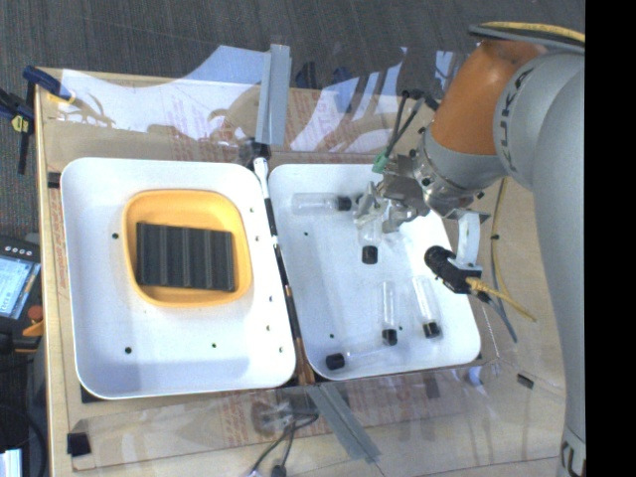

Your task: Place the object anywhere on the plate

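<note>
The yellow plate (pixel 185 205) lies in the left bin (pixel 89 316) and carries a dark ribbed insert (pixel 187 256). My gripper (pixel 381 213) is low over the upper middle of the right bin (pixel 318 296). A clear vial with a black cap (pixel 370 253) stands just below it, with its upper end reaching the gripper's tip. Whether the gripper holds it is not visible. Another clear vial (pixel 316 204) lies to the left of the gripper, cap pointing towards it.
Two more capped vials (pixel 389 316) (pixel 428 311) lie side by side in the right bin's lower half. A small black cap (pixel 335 362) sits near that bin's front edge. A ridge (pixel 273 256) separates the two bins.
</note>
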`<state>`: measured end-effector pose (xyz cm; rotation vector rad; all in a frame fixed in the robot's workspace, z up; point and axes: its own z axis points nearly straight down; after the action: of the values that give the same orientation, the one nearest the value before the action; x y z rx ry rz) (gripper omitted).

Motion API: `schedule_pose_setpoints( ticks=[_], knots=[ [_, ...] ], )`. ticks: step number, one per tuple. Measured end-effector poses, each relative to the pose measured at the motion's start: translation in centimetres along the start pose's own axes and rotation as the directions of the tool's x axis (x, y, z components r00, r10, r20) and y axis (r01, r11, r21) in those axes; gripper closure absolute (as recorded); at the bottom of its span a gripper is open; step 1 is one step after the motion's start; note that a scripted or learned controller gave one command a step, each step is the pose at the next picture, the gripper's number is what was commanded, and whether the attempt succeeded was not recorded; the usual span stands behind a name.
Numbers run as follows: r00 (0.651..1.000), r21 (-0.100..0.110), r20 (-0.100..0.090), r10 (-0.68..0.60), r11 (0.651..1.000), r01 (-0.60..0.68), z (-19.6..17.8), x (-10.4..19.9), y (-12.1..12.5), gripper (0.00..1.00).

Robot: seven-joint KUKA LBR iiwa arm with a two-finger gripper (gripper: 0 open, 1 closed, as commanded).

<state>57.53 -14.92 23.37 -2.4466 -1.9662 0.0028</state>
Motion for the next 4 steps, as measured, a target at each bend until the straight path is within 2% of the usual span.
schedule_pose_setpoints(
  ticks=[1, 2, 3, 4],
  knots=[
    [1.0, 0.0, 0.0, 0.0, 1.0, 0.0, 0.0, 0.0, 0.0, 0.0],
    [0.92, 0.002, 0.0, -0.391, 0.92, 0.391, 4.0, -5.3, 2.1, 0.0],
    [0.594, 0.0, 0.0, -0.804, 0.594, 0.804, 3.3, -5.0, 0.6, 0.0],
    [0.261, 0.0, 0.005, -0.965, 0.261, 0.965, 4.5, -0.1, 4.3, 0.0]
  ],
)
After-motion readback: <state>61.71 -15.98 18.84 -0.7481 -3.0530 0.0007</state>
